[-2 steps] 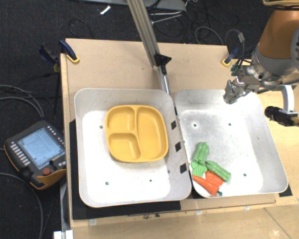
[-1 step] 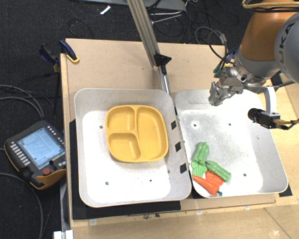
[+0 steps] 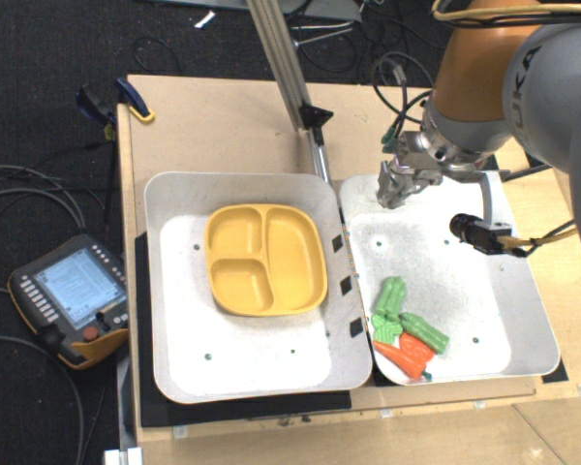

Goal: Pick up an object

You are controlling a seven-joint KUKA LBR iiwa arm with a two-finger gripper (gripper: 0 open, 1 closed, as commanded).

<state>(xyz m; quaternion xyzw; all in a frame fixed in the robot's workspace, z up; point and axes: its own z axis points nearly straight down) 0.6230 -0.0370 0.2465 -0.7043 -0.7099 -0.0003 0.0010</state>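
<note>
In the left bin (image 3: 174, 356) the yellow divided plate (image 3: 266, 260) sits central, while at five o'clock in the right bin (image 3: 523, 298) the green-and-orange toy pieces (image 3: 407, 332) cluster, so you bring the gripper (image 3: 395, 190), which grasps nothing I can see and whose spread I cannot tell, from eleven o'clock down over them.

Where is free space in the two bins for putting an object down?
Left bin: bare floor in front of the yellow tray. Right bin: bare middle, between the claw and the green and orange toys. Crowded: its near-left corner.
</note>
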